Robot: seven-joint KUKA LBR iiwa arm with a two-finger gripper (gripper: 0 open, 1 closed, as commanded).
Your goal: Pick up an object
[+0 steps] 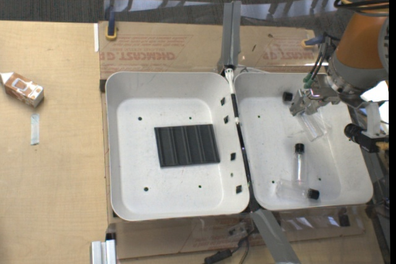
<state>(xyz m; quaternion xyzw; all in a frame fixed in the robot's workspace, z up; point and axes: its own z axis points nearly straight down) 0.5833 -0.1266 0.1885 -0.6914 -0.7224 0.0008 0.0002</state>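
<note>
Gripper (pixel 305 102) hangs over the right bin's (pixel 346 198) far half, near the tabletop's right edge; whether it is open, I cannot tell. Approach seems in hand. Clear vial (pixel 299 165) lies toward the bin's near side, long axis far-to-near, black cap farthest. Next move calls for descending over it.
</note>
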